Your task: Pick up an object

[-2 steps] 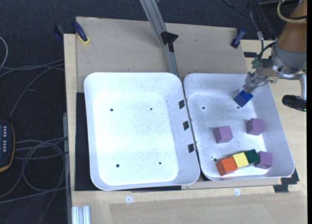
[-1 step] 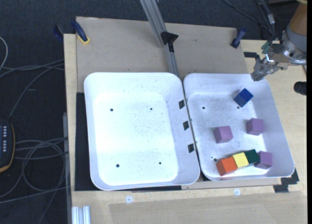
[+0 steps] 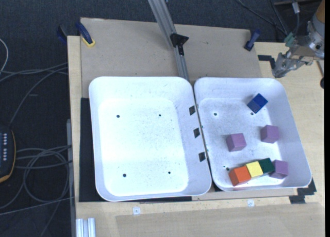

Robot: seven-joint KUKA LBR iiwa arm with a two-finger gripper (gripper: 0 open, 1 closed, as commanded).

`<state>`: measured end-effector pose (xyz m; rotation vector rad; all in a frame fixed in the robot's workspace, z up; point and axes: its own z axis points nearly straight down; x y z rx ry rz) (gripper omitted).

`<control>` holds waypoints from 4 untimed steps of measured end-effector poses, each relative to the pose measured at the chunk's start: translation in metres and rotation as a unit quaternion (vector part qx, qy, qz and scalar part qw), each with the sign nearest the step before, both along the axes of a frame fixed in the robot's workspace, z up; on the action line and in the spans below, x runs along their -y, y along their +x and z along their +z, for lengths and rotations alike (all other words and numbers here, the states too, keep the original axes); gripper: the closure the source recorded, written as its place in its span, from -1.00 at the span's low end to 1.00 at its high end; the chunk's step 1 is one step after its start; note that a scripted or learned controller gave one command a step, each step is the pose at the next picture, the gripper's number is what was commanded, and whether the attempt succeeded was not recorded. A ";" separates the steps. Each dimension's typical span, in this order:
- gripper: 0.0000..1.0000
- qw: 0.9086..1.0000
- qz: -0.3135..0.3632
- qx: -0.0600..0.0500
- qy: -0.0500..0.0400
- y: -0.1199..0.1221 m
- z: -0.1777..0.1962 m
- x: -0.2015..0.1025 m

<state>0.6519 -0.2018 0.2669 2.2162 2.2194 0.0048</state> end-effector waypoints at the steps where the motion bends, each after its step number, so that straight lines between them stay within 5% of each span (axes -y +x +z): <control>1: 1.00 1.000 0.003 -0.002 0.002 0.000 0.008 -0.056; 4: 1.00 1.000 0.003 -0.003 0.002 -0.028 0.006 -0.219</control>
